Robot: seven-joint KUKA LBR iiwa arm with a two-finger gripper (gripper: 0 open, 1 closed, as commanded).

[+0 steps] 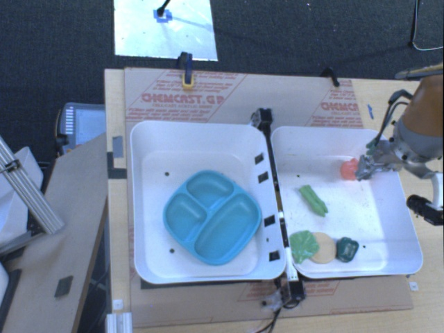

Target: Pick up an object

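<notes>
Arm reaching in over right bin.
Gripper low beside red object; open or closed, cannot tell.

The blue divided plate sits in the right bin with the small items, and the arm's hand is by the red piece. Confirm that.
Wrong bin. The camera view shows the blue divided plate in the left bin; the small items lie in the right bin, where the hand is by the red piece.

blue tray, white bins, green pod
</notes>
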